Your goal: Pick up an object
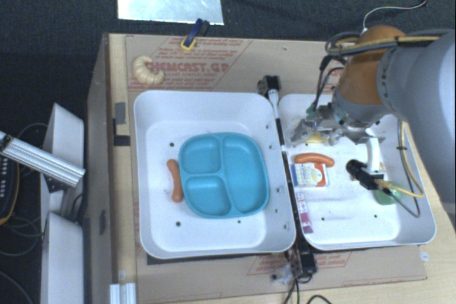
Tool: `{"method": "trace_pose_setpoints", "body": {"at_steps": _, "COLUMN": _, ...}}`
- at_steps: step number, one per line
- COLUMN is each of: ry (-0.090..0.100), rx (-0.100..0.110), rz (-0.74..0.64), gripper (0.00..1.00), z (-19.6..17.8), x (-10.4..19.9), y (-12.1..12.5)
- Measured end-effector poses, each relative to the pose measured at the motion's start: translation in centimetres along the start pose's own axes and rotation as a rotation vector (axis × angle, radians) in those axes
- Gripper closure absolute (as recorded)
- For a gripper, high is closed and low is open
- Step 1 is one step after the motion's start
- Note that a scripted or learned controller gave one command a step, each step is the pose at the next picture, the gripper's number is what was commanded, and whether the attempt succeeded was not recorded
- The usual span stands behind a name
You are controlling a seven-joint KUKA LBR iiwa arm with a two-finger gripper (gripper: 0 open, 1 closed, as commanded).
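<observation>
we are hovering our gripper (318, 126) low in the right bin (356, 224), just above the orange hot dog (313, 159) lying beside a small packet (311, 175), lifting nothing yet, and we cannot tell how the jaws are standing.

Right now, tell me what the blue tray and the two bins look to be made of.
Blue tray: likely moulded plastic, smooth, uniform colour, rounded compartments, faint sheen. Left bin and right bin: probably thin white plastic with soft rounded rims and a matte-to-satin finish; coated metal can't be ruled out.
</observation>
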State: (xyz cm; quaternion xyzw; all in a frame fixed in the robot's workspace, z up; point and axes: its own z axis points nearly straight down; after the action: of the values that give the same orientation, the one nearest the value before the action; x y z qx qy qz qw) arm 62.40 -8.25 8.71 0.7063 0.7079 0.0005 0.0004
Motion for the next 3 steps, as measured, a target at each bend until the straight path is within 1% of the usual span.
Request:
{"method": "trace_pose_setpoints", "body": {"at_steps": 1, "ry": -0.001, "rx": -0.002, "rz": -0.002, "gripper": 0.00, "z": 0.2, "x": -1.6, "y": 4.5}}
{"method": "trace_pose_setpoints", "body": {"at_steps": 2, "ry": 0.000, "rx": -0.001, "rz": -0.002, "gripper": 0.00, "z": 0.2, "x": -0.2, "y": 4.5}}
{"method": "trace_pose_setpoints", "body": {"at_steps": 3, "ry": -0.001, "rx": -0.006, "rz": -0.005, "gripper": 1.00, "z": -1.0, "x": -0.2, "y": 4.7}}
